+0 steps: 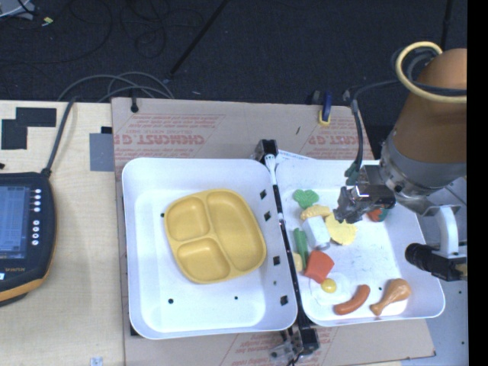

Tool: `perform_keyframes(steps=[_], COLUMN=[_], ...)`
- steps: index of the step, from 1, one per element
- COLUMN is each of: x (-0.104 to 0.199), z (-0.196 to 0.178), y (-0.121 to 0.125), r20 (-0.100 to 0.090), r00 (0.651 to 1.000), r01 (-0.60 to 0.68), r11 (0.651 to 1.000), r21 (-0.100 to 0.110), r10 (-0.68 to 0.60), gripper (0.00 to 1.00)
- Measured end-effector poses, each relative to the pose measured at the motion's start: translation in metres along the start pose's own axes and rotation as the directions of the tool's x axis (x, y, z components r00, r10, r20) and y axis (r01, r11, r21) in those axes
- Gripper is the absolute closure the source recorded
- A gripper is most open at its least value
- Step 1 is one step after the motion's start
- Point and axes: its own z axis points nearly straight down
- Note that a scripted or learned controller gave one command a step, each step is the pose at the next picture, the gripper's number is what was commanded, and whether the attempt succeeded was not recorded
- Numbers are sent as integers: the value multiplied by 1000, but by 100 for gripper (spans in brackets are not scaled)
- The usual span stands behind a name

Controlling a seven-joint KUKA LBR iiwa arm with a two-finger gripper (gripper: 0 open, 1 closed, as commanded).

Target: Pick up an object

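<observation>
1. The toys lie in the right bin (427,311); the landmark here is the red block (319,265), near that bin's left side.
2. Just left of the block stands a green stick (300,242), running along the bin's left wall.
3. Above the block lie a white piece (319,231) and a yellow disc (342,233), touching each other.
4. Further above the block sit a pale yellow piece (314,213) and a green leafy toy (306,198).
5. Just below the block rests a small yellow ball (329,285) on a white patch.
6. Below and right of the block lie a sausage (351,299) and, further right, a drumstick (392,295).
7. The tool (351,208) hangs above and right of the block, just over the disc's upper edge; whether its fingers are apart or closed cannot be told, and nothing is seen held in it.
8. A small red-orange thing (375,214) peeks out right of the tool.
9. The arm (431,128) rises right of the block, orange above the grey wrist.
10. Left of the block, across the divider, the left bin (152,296) holds a yellow tray (215,235) with three compartments.
11. Far left of the block, a pendant (21,231) lies on the bench (76,311).
</observation>
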Motion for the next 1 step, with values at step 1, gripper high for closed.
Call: perform_keyframes(steps=[1], x=[71], z=[-60], y=[-4], r20=[0], r00=[1000], r01=[2], r11=[1000], r21=[-3], r10=[-2], gripper=[100])
